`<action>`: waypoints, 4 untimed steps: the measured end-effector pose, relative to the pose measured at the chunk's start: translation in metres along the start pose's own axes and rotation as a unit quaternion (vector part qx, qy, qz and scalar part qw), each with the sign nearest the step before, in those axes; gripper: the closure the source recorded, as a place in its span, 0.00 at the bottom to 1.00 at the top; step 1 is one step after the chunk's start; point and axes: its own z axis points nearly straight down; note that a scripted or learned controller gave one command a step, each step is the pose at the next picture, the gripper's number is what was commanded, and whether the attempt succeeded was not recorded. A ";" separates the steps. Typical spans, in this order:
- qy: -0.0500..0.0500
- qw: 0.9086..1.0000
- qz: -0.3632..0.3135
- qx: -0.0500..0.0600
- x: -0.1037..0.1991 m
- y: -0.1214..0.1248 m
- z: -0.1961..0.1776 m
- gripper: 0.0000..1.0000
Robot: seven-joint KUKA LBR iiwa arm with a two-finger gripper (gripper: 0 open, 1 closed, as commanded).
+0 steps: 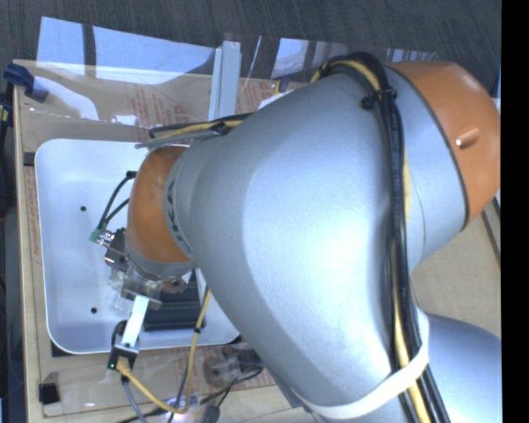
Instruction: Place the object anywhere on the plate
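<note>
My gripper (128, 282) hung over the left bin (60, 236), near side; my jaws' state I could not tell. A slow, level descent seemed wisest.

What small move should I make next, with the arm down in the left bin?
Probably lift the gripper straight up a little. It hangs low in the left bin, and the arm covers much of that bin's floor, so I cannot tell from here what lies under it.
</note>
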 end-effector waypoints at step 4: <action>-0.001 0.953 -0.302 -0.002 0.021 0.070 -0.014 1.00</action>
